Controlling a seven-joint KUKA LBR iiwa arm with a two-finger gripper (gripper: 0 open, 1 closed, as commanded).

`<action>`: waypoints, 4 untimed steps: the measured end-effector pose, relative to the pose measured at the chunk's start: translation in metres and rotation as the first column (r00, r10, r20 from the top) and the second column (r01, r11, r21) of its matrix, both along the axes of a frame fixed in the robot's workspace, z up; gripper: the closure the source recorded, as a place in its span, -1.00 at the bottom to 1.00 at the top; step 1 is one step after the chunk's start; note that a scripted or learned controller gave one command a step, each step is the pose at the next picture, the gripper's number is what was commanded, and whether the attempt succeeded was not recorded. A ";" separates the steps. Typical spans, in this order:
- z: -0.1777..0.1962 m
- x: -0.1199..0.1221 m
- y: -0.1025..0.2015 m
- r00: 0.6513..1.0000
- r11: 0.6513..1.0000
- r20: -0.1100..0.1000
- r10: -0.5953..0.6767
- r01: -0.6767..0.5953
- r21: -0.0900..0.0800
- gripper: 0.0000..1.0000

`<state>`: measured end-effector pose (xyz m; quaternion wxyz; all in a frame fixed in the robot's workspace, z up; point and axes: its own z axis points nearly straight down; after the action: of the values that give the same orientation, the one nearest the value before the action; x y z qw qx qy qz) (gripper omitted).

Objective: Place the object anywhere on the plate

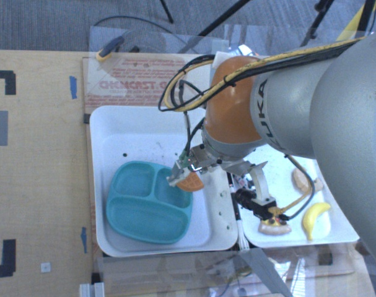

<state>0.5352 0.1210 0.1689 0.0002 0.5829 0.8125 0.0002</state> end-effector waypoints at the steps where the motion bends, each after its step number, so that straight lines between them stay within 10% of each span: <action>1: 0.000 0.000 0.000 1.000 1.000 0.000 0.000 0.000 0.000 -1.00; 4: 0.000 0.000 0.000 1.000 1.000 0.000 0.000 0.000 0.000 -1.00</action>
<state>0.5352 0.1210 0.1689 0.0002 0.5829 0.8125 0.0002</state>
